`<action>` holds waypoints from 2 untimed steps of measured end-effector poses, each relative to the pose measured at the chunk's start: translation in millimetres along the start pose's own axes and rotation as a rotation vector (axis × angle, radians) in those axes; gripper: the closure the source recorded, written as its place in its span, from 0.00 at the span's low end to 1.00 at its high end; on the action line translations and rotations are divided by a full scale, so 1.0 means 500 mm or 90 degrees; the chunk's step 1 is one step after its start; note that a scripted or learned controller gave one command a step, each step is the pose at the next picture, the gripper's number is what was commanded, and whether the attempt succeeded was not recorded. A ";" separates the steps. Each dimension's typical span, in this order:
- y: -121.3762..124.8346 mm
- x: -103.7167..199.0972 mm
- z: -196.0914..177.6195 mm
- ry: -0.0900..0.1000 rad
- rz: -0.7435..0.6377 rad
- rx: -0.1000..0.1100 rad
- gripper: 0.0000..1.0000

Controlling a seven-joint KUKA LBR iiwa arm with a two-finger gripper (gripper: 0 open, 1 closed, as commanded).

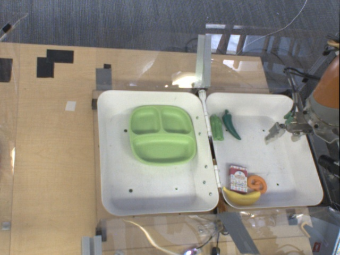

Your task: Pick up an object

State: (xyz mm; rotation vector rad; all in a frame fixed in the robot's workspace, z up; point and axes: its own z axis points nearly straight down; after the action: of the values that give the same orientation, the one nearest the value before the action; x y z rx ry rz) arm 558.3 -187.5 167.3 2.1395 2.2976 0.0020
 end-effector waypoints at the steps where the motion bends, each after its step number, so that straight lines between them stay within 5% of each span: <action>1: 0.071 -0.024 -0.159 -0.002 -0.039 -0.004 0.00; 2: 0.064 0.133 -0.026 0.000 -0.064 -0.001 0.00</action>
State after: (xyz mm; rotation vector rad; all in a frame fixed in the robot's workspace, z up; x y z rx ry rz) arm 585.5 -118.7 180.2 2.0213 2.4019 0.0035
